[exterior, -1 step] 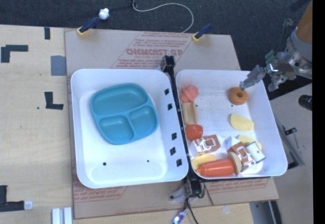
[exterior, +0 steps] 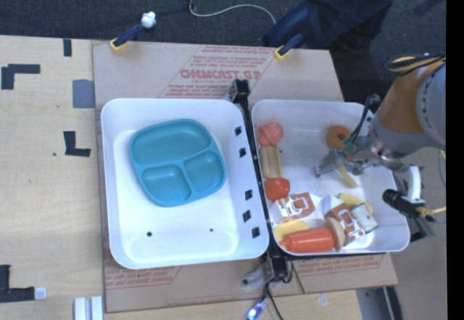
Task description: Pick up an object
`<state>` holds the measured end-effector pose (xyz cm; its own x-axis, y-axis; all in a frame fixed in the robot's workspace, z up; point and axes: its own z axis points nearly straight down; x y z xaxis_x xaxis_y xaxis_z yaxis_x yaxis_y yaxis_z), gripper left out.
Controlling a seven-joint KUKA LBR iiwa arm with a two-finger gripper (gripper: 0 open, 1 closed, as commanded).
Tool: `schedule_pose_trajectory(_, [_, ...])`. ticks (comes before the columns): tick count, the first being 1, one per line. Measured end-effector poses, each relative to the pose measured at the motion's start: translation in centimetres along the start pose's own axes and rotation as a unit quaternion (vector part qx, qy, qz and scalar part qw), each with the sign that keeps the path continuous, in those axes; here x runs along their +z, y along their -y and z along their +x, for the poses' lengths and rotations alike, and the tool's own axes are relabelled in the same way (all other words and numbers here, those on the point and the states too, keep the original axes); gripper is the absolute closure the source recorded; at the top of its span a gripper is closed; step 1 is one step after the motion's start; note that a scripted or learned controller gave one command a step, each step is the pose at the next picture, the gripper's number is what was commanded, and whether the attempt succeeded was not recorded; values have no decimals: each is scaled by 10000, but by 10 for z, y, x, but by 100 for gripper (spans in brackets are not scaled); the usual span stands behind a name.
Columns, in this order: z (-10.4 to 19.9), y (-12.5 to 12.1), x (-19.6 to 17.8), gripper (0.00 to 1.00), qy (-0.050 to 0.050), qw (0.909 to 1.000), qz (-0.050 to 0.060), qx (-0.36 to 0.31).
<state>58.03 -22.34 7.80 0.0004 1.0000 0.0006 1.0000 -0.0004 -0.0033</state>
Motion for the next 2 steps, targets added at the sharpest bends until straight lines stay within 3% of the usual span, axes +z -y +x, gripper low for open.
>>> schedule_pose_trajectory(1, [0, -2, -17, 100, 14, 10000, -30, -9])
schedule_pose_trajectory(2, [42, -57, -8, 100, -1, 10000, -28, -35])
